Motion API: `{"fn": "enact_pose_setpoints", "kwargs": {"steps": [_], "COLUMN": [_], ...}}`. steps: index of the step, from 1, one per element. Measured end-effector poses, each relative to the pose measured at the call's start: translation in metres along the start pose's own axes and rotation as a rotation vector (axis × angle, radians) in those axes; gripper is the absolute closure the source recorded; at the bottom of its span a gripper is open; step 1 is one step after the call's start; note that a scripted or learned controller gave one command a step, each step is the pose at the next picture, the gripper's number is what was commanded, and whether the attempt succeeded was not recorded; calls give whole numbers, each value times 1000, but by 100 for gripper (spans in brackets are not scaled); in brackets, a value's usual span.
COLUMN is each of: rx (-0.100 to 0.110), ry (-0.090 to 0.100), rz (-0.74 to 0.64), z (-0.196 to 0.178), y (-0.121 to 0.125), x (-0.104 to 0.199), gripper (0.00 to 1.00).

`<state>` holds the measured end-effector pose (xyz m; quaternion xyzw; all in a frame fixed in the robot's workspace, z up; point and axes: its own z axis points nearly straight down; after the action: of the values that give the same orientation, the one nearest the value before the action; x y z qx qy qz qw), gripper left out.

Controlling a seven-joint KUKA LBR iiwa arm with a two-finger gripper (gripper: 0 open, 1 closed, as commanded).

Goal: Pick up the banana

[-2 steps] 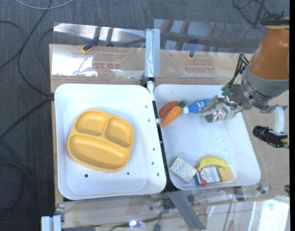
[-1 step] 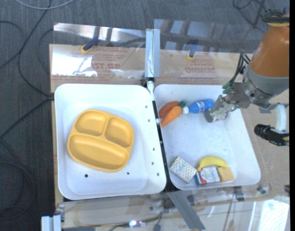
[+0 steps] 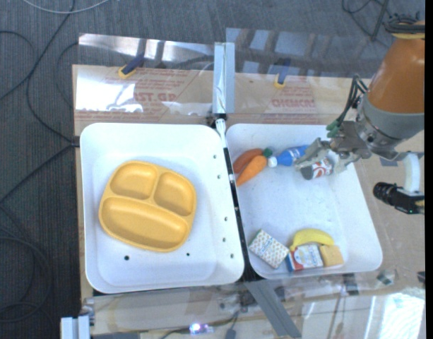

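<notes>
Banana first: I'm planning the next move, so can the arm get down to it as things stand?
Probably yes. The banana lies uncovered in the right bin, though it touches a small box; the end effector sits at the far side.

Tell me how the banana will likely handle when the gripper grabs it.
The banana looks smooth and curved, so it may slip or rock between fingers. It lies against a small carton, which could crowd the grasp. It is probably a light toy, judging by its glossy look.
</notes>
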<state>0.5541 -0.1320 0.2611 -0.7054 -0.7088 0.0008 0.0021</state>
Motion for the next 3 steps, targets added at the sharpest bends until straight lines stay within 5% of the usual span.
{"fn": "enact_pose_setpoints", "kwargs": {"steps": [1,2,3], "rx": [-3,0,-1], "ry": [-4,-1,0], "rz": [205,5,-36], "z": [-63,76,158], "y": [25,-14,-61], "x": [-37,4,-8], "gripper": [0,0,0]}}
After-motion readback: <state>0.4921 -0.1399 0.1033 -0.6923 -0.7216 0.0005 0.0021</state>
